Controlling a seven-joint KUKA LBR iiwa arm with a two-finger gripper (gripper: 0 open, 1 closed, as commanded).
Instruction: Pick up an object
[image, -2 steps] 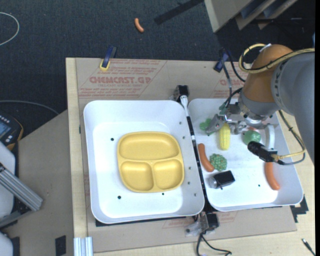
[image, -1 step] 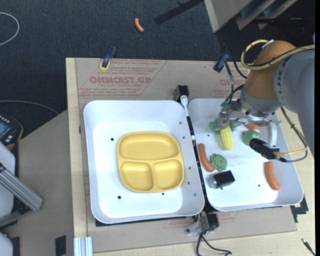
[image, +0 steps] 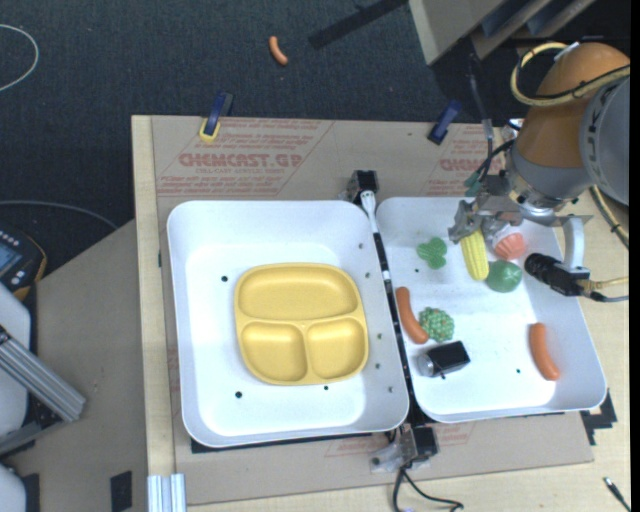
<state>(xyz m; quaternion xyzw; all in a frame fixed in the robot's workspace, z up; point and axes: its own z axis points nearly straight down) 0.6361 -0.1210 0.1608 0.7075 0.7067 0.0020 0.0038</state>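
Note:
My gripper (image: 480, 222) hangs over the back of the right bin (image: 575, 385), directly above the top end of a yellow corn cob (image: 476, 258). The corn lies upright in the picture, its upper tip touching or just under the gripper. Beside it are a small green leafy piece (image: 432, 251) on the left, a pink-red item (image: 511, 243) and a green pepper (image: 504, 276) on the right. Nearer the front lie an orange sausage (image: 408, 313), a broccoli floret (image: 436, 323), a black block (image: 445, 358) and a second orange sausage (image: 543, 351).
The left bin (image: 195, 300) holds a yellow divided plate (image: 300, 322). A black cylinder on a cable (image: 555, 272) sticks out near the right bin's right wall. Clamps (image: 212, 117) sit at the board's back edge. An orange piece (image: 278, 50) lies on the dark floor.

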